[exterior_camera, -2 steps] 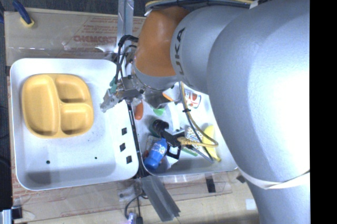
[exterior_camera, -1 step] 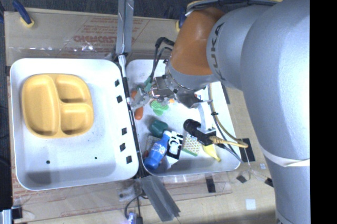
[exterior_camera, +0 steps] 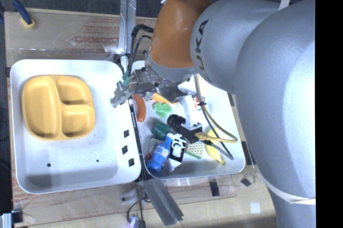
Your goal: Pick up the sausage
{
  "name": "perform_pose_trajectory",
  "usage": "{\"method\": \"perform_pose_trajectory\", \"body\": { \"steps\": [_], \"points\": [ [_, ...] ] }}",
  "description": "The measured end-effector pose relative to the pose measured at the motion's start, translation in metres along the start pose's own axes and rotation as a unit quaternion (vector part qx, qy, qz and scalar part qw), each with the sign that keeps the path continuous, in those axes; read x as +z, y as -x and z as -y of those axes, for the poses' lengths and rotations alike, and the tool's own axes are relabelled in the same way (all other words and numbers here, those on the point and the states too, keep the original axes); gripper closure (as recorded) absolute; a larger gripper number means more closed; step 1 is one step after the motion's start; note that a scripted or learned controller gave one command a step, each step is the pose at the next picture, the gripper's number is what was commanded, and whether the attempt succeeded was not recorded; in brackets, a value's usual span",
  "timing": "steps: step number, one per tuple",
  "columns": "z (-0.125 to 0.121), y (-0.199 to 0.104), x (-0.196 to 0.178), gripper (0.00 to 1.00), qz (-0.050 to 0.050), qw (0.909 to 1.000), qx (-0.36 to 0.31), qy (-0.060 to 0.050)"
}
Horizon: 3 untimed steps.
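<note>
While hand (exterior_camera: 127,92) state is unclear, sausage (exterior_camera: 140,108) lies just below-right, in rt bin.

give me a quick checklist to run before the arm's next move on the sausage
1. Sausage located: ok. The sausage lies at the left edge of the right bin, against the wall next to the left bin.
2. Gripper over target: ok, roughly. The gripper sits just above the sausage's upper end.
3. Sausage between the fingers: cannot tell; the arm hides the contact.
4. Room beside the sausage: not ok. The bin wall is on one side and a green toy close on the other.
5. Other clutter clear of the path: ok. The blue bottle lies lower in the bin, and the yellow tray is in the left bin.
</note>
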<state>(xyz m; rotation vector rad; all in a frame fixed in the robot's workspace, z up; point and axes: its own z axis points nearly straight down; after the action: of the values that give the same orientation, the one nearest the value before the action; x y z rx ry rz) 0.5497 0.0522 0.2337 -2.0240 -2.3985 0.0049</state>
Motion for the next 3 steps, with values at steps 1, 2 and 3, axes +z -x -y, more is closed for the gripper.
{"method": "perform_pose_trajectory", "body": {
  "steps": [1, 2, 3],
  "points": [
    [-0.002, 0.030, 0.045, 0.00, 0.000, 0.9993, -0.039, -0.002],
    [0.007, 0.111, 0.044, 0.00, 0.000, 1.0000, 0.007, 0.000],
    [-0.020, 0.044, 0.044, 0.00, 0.000, 0.9999, 0.015, 0.000]
  ]
}}
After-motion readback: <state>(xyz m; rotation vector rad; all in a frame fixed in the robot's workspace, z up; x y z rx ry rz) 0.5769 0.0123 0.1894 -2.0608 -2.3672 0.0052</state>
